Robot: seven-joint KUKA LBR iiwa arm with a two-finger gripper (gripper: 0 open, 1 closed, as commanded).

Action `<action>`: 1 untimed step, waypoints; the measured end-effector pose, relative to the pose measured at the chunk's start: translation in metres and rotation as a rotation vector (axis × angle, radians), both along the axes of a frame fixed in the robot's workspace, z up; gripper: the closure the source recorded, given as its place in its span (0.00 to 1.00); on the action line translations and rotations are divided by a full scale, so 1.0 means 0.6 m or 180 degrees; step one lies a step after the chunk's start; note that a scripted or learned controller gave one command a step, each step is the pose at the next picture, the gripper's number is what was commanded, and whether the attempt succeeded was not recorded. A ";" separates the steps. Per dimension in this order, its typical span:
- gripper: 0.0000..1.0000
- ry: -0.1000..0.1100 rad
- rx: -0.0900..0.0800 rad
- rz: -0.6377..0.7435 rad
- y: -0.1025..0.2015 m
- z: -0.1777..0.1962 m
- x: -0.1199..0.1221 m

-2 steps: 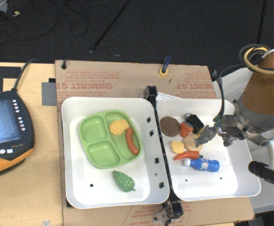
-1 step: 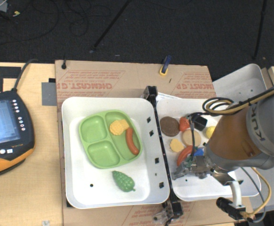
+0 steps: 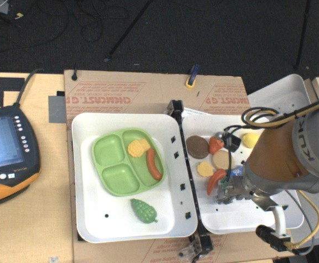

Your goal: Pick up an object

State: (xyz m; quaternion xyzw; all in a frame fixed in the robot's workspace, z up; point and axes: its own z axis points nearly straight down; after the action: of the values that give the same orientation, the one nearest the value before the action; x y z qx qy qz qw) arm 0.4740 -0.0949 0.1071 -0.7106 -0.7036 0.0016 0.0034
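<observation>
My gripper (image 3: 224,193) hangs low over the right bin (image 3: 231,223), just right of a red chili-shaped toy (image 3: 214,181). It touches or nearly touches the chili's lower end; I cannot tell which. Around it lie a brown disc (image 3: 197,146), a red piece (image 3: 216,144), a tan round piece (image 3: 221,159) and a yellow-orange disc (image 3: 204,169). A yellow toy (image 3: 250,139) and a bit of blue (image 3: 235,172) peek out beside the arm. The arm's orange band (image 3: 277,152) hides the bin's right half.
The left bin (image 3: 88,212) holds a green divided plate (image 3: 107,160) with a yellow corn piece (image 3: 137,146) and a red sausage (image 3: 153,164) on it. A green bumpy toy (image 3: 143,210) lies below the plate. A black divider (image 3: 184,171) separates the bins. A tablet (image 3: 6,147) sits far left.
</observation>
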 end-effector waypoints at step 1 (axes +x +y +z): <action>1.00 -0.0072 -0.0003 0.0050 0.089 0.318 0.008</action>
State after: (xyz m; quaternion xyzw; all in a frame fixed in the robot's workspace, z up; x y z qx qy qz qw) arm 0.4785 -0.0417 0.2976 -0.7050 -0.7092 -0.0061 -0.0049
